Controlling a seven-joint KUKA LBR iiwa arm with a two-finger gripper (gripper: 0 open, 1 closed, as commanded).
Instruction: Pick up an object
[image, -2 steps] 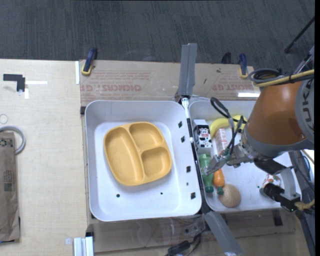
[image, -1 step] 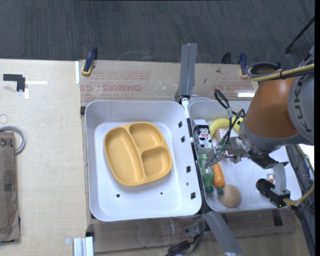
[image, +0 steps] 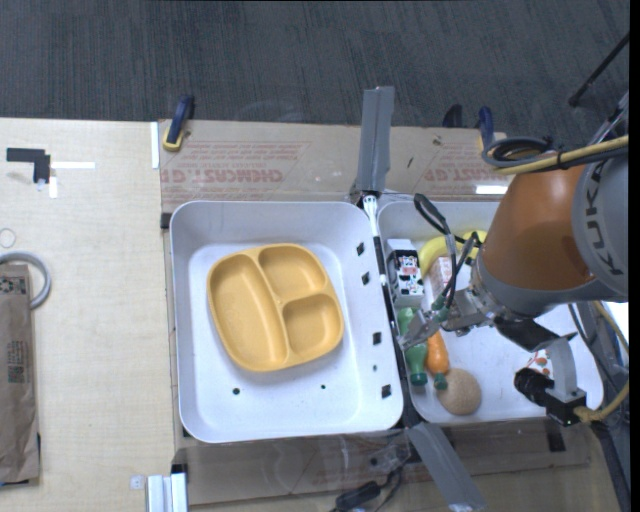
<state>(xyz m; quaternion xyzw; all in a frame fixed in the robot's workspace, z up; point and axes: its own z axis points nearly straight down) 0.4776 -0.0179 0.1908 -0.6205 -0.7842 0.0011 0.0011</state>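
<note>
On the counter (image: 80, 300), our end effector (image: 432, 322), fingers' state untellable, hangs over the right bin (image: 500, 400); we should descend squarely on the carrot (image: 438, 352).

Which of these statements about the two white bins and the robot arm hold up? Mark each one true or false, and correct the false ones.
1. The yellow divided plate lies in the left bin. True.
2. The plate has two compartments. False: it has three.
3. The arm hangs over the left bin. False: it hangs over the right bin, and its claw is down among the things there.
4. A tan round object lies in the right bin below an orange carrot-like object. True.
5. A banana sits on the plate. False: it is in the right bin.
</note>
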